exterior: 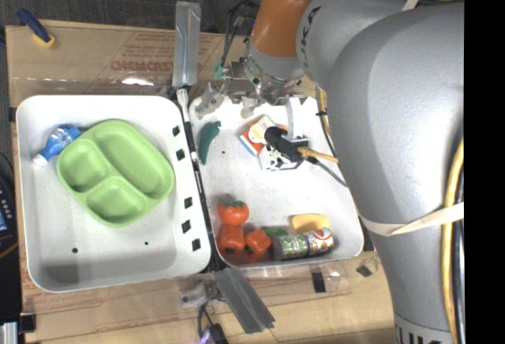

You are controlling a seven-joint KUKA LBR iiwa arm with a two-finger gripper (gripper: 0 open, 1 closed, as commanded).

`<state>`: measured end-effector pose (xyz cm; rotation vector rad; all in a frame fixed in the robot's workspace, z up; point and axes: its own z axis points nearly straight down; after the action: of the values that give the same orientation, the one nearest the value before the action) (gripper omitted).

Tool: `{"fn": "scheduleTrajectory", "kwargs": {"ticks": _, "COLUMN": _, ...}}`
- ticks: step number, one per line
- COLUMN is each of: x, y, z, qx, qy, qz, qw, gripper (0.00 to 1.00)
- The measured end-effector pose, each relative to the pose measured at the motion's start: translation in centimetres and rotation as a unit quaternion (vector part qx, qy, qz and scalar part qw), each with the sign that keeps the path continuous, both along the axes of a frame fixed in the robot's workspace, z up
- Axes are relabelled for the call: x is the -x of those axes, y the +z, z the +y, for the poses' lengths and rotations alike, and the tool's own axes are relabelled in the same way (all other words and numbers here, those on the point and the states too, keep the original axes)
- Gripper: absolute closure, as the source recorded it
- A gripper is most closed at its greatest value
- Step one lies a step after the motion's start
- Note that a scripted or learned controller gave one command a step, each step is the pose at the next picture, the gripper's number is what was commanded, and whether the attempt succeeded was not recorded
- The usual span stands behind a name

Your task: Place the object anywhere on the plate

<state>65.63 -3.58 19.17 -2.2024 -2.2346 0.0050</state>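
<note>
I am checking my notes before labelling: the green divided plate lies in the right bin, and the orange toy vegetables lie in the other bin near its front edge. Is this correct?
Not quite. The camera view shows the green divided plate in the left bin, not the right one. The orange toy vegetables do lie in the other bin, near its front edge.

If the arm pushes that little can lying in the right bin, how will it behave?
The can lies on its side, so it would probably roll. The bin wall close by should soon stop it. Its smooth label may be slippery to grip.
</note>
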Motion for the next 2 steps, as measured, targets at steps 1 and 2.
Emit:
{"fn": "scheduleTrajectory", "kwargs": {"ticks": 1, "x": 0.0, "y": 1.0, "z": 0.1, "qx": 0.0004, "qy": 0.004, "qz": 0.0, "qw": 1.0, "gripper": 1.0}}
{"fn": "scheduleTrajectory", "kwargs": {"ticks": 2, "x": 5.7, "y": 2.5, "z": 7.1, "qx": 0.0001, "qy": -0.025, "qz": 0.0, "qw": 0.9997, "gripper": 1.0}}
